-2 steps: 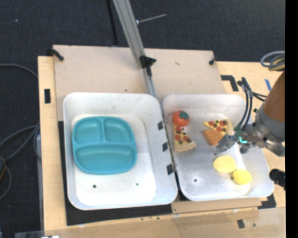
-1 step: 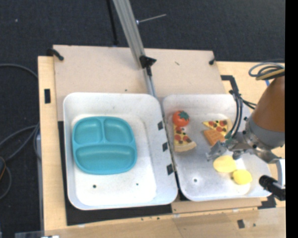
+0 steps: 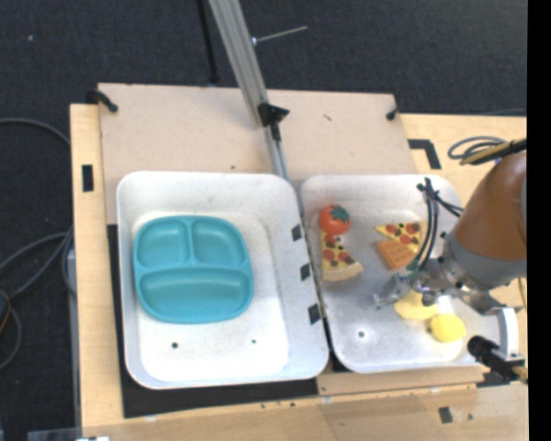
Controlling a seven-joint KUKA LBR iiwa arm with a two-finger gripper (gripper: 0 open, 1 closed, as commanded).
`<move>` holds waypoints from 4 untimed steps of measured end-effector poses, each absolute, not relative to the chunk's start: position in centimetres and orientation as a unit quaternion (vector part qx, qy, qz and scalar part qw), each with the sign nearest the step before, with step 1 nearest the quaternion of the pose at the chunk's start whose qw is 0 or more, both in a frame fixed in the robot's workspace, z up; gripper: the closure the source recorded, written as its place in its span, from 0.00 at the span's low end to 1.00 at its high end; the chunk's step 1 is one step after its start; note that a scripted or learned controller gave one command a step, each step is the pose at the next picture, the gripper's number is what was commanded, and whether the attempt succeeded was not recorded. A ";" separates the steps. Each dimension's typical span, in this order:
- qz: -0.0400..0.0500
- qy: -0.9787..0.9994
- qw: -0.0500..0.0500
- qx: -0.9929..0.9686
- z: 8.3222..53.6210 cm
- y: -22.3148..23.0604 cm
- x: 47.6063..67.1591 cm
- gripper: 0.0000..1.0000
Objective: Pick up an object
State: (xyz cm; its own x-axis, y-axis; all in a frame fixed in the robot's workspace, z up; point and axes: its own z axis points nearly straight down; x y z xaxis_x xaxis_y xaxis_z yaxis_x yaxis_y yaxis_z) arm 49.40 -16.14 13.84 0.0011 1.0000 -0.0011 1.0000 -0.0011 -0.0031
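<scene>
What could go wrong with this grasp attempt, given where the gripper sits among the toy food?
The gripper sits low in the right bin, between a pizza slice and a pale yellow piece. It could nudge either one aside instead of gripping it. The yellow lemon lies close to the bin's near wall, so a push might wedge it there.

Bins (image 3: 211, 186) white. Divided tray (image 3: 193, 269) turquoise. Tomato (image 3: 334, 218) red with green top. Pizza slices (image 3: 399, 243) orange-yellow, red-dotted. Lemon (image 3: 447, 328) yellow. Bench (image 3: 248, 131) tan.
</scene>
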 end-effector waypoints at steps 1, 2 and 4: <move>0.000 -0.706 -0.004 -0.708 10.2 -16.4 49.5 0.00; -0.002 -0.705 -0.006 -0.710 11.4 -16.5 49.7 1.00; -0.002 -0.708 -0.004 -0.706 21.8 -17.4 49.4 1.00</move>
